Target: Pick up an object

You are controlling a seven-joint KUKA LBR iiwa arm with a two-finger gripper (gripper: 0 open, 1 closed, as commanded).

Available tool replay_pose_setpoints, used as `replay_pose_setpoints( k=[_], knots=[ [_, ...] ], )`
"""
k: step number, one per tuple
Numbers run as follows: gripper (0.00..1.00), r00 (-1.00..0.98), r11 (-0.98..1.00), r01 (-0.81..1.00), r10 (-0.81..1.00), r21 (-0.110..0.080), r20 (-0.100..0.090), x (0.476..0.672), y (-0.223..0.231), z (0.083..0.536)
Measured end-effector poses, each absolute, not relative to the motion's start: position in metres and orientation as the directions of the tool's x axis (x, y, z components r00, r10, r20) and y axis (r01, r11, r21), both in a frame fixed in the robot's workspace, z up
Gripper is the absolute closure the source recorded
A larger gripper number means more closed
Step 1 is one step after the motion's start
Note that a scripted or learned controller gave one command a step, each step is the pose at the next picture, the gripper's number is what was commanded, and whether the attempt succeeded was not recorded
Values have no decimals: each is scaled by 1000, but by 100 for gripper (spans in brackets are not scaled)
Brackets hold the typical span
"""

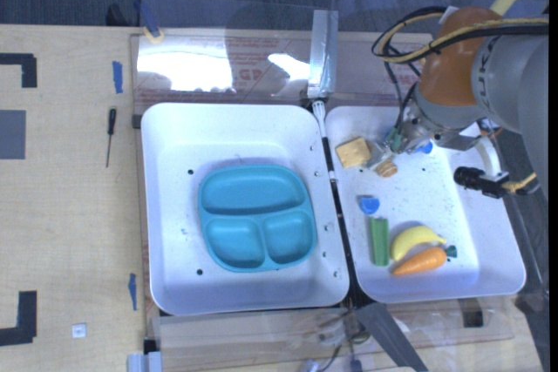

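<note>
Toy food lies scattered in the right bin: a tan bread-like block and a small brown piece near the back, a banana and carrot at the front. The gripper hangs low just beside the tan block, nothing visibly held, and how far open it is I cannot tell. It looks like the reaching step; next it must settle squarely over one piece and close.

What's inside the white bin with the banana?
The right bin holds a banana, a carrot, a green stick, a small blue piece and tan blocks. The arm hides its far corner.
</note>
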State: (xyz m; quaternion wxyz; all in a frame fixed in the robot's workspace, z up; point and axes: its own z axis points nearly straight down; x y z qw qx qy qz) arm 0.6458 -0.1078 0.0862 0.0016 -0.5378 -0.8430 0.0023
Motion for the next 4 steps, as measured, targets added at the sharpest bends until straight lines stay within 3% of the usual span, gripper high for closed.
replay_pose_setpoints(
  k=[1,2,3,4],
  knots=[
    [100,-155,155,988,988,9,-1,639,-37,188],
    [100,-135,135,991,991,12,-2,669,-24,290],
    [100,-137,137,990,991,12,-4,669,-23,299],
    [100,-317,317,948,948,-3,1,646,-16,253]
  ],
)
